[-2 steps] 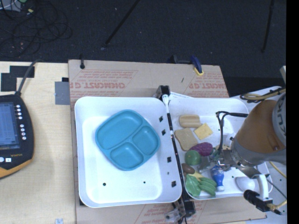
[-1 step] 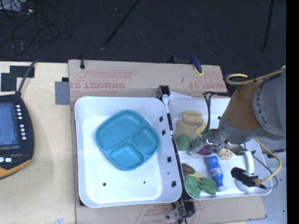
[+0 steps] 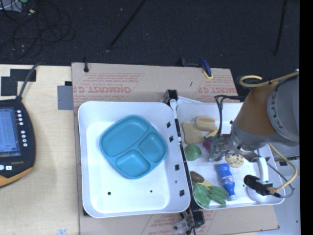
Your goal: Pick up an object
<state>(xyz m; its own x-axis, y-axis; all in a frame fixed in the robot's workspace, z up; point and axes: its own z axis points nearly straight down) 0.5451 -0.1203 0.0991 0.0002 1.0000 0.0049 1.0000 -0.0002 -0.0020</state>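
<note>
Nearest me, green leafy toys [image 3: 210,194] lie at the front of the right bin [image 3: 254,202], beside a blue bottle [image 3: 226,179] and a cookie [image 3: 235,160]. The gripper [image 3: 215,150] is down among them, near a purple piece [image 3: 207,143] and a green ball [image 3: 192,152]; whether it is clenched or released I cannot tell. Nothing looks lifted yet, so the pick remains undone. A blue tray [image 3: 133,146] sits in the left bin [image 3: 93,190].

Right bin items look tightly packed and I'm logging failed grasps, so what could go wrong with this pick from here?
The gripper sits low among crowded items: the green ball, a tan block and a cookie all lie close, so it may nudge them aside or catch two at once. The blue bottle lies flat nearby and could roll if bumped. Whether anything is gripped cannot be told.
</note>
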